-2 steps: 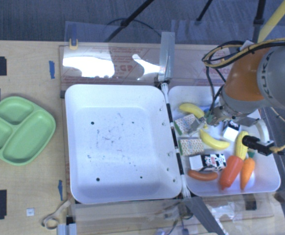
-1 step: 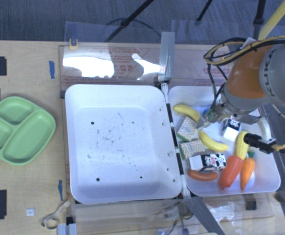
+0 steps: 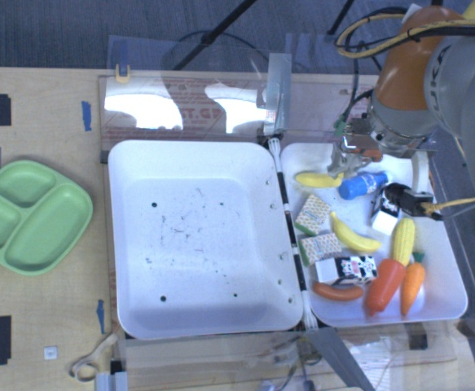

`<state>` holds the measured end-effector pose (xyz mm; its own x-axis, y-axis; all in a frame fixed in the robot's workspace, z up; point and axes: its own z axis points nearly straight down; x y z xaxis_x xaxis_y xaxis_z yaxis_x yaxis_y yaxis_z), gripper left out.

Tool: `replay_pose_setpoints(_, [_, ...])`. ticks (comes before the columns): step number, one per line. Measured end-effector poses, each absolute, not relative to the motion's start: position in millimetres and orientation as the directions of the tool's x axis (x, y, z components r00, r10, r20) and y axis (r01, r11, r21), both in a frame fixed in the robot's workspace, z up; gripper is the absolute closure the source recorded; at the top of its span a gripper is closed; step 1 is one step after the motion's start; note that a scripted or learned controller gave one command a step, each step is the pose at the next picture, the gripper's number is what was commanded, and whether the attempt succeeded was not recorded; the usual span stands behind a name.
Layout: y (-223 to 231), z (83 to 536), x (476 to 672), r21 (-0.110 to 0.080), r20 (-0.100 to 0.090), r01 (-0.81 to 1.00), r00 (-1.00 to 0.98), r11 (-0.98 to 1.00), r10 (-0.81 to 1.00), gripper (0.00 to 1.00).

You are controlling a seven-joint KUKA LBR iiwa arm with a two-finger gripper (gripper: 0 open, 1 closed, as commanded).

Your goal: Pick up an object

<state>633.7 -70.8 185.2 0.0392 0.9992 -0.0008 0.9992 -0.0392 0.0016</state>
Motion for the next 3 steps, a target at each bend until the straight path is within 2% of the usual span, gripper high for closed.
replay_pose_setpoints(1, [-71, 185, 633.6, 0.001, -0.001, 0.999, 0.039, -0.039, 0.999, 0.0])
replay_pose_setpoints(2, [-88, 101, 639.2, 0.003, -0.001, 1.0, 0.018, -0.018, 1.0, 0.0])
replay_pose_setpoints(3, [-87, 109, 638.5, -0.002, -0.002, 1.0, 0.016, -0.016, 1.0, 1.0])
